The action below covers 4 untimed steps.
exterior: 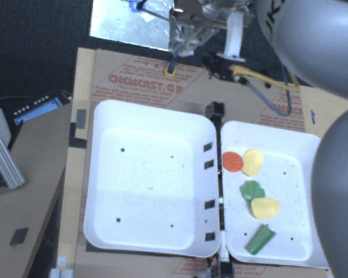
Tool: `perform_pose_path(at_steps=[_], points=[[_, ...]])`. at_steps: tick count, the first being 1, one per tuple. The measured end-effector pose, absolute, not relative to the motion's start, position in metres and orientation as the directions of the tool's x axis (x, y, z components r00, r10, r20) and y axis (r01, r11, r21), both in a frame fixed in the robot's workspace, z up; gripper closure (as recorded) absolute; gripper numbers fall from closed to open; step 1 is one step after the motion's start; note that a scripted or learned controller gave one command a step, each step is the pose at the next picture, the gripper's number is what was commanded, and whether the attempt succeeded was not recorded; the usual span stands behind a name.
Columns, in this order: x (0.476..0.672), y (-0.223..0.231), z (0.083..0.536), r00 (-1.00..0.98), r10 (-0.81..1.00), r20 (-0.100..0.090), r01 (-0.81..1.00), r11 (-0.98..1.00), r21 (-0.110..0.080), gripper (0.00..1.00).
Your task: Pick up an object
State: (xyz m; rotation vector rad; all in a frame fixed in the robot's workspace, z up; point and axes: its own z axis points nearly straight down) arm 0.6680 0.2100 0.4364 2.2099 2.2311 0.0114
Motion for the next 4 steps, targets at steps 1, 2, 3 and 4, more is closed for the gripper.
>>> perform_pose_path(at_steps=[1, 2, 3, 4], points=[[0.669, 0.152, 0.434, 0.003, 1.0, -0.001, 1.0, -0.003, 0.002, 1.0], [0.669, 0.086, 0.399, 0.005, 1.0, -0.002, 1.0, -0.005, -0.001, 1.0], [0.65, 0.159, 0.425, -0.01, 1.0, 0.003, 1.0, 0.01, 0.004, 1.0], [0.664, 0.202, 0.458, -0.008, 1.0, 0.003, 1.0, 0.008, 0.007, 1.0]])
